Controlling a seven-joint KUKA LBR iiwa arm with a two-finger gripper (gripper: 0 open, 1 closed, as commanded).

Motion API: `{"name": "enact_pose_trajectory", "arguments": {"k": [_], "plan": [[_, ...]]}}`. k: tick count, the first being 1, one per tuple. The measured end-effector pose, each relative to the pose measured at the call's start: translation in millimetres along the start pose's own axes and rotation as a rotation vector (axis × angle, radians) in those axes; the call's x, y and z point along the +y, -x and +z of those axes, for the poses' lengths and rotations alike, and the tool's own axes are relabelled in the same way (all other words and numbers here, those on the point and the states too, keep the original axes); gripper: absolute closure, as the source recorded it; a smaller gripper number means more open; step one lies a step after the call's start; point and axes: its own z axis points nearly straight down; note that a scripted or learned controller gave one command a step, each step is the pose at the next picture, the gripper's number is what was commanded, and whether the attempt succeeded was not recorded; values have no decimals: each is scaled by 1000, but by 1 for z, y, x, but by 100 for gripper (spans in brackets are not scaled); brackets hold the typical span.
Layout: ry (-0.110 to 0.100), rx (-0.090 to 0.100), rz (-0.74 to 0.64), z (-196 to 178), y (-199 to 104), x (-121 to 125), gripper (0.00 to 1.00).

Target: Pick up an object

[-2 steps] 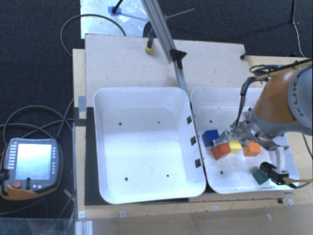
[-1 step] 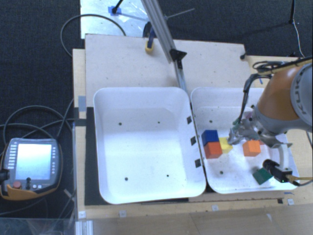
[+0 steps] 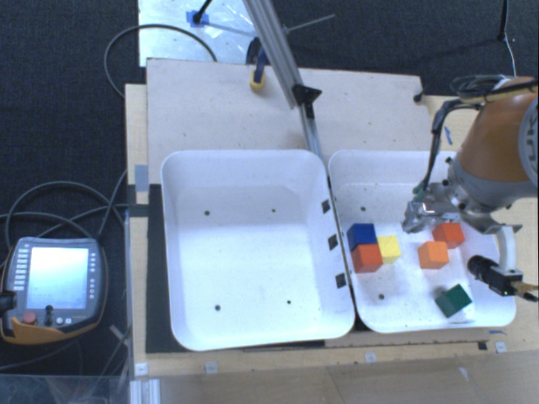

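Spanning most of the view, the bench carries two shallow white bins side by side, its pale board showing behind them. The left bin is the larger-looking of the two from this slant; only small dark dots mark its floor. The right bin holds all the blocks. The arm, grey with an orange band, reaches in from the right and hangs over the right bin's far right part. A metal pole slants down from the top of the view toward the seam between the bins. A teach pendant lies on the dark floor to the left of the bench, with cables looped near it.

The gripper sits low over the right bin, just left of a red-orange block; whether it is wide or narrow cannot be told, as the metal parts blur together. An orange block lies just below that one. Toward the bin's left side, a blue block touches a red block, and a yellow block sits against them. A green block lies apart near the front right corner.
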Motion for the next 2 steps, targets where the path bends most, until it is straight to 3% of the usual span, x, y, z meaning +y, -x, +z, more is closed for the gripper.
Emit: {"name": "enact_pose_trajectory", "arguments": {"k": [1,2], "plan": [[2,-1,0,-65,-1,3,100],[-4,0,1,-62,-1,4,100]]}}
